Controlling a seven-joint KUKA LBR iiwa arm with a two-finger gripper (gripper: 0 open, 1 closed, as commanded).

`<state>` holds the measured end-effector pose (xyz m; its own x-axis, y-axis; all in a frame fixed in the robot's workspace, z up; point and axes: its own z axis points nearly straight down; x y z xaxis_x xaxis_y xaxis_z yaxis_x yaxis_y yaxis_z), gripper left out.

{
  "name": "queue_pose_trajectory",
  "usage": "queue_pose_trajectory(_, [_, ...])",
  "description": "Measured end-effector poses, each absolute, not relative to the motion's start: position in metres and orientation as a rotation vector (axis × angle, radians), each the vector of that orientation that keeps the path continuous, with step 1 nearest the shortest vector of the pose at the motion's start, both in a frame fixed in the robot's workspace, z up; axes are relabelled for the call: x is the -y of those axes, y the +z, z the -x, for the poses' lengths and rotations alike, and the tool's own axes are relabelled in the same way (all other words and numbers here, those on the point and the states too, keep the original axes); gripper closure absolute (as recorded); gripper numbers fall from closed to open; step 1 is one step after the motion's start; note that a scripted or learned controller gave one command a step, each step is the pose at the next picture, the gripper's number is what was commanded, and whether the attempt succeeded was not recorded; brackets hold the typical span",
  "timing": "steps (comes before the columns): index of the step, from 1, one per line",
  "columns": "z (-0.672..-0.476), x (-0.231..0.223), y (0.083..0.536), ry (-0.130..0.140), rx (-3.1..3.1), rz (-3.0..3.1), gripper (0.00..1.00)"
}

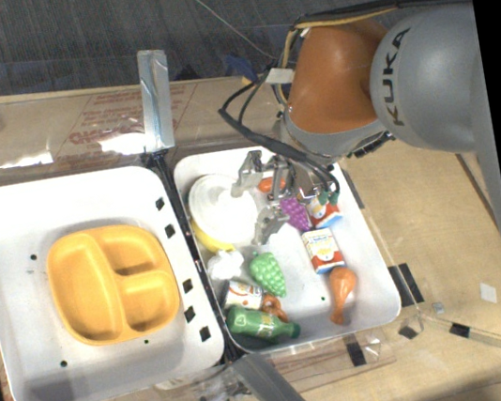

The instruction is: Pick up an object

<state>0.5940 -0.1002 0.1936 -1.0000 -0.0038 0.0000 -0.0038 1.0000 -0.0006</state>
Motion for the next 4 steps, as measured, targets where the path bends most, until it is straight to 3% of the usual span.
queue_pose_trajectory(1, [-0.526,0.178,0.154,-0.002,-3.136,-0.206,0.00])
queue_pose_trajectory(2, [-0.509,0.210,0.093,-0.001,-3.128,-0.258,0.00])
queue_pose_trajectory(3, [-0.479,0.209,0.093,-0.001,-3.138,-0.055,0.00])
queue_pose_trajectory(4, [-0.479,0.209,0.093,-0.002,-3.138,0.054,0.00])
